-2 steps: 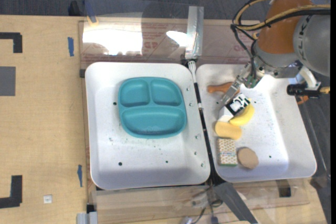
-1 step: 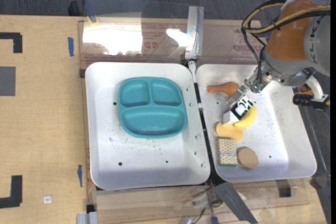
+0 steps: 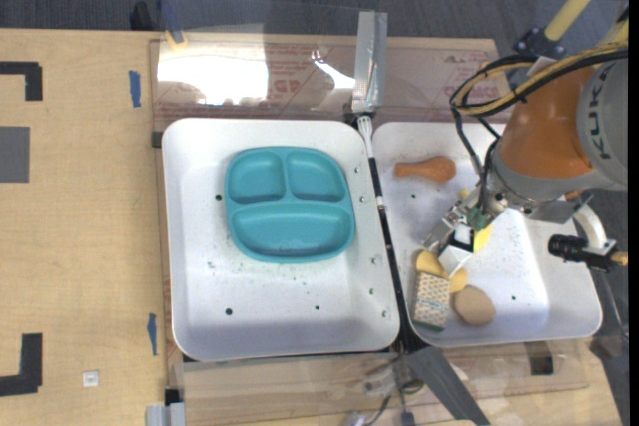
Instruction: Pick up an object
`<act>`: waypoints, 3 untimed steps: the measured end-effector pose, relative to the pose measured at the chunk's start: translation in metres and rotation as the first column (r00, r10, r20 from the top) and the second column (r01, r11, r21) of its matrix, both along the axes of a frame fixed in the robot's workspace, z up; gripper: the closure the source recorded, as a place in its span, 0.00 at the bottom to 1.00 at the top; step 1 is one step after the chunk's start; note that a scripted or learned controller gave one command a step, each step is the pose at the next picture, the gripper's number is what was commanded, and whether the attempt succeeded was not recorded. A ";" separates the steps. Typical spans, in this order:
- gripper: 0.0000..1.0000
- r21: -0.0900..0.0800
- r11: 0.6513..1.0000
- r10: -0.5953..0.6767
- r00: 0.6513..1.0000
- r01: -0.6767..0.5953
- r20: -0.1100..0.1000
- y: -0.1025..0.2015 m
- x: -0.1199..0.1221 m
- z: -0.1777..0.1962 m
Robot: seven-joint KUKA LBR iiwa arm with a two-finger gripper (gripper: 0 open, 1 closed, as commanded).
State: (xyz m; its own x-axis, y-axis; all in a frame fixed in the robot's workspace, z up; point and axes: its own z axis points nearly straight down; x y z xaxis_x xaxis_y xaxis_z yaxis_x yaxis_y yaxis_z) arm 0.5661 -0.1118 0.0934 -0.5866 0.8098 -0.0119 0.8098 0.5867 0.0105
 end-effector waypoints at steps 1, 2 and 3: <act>0.00 0.000 0.990 0.142 0.990 -0.142 -0.004 -0.012 0.012 0.077; 0.00 0.002 0.887 0.461 0.887 -0.461 -0.012 -0.012 -0.041 0.039; 0.00 0.004 0.988 -0.157 0.988 0.157 -0.010 0.027 0.004 0.092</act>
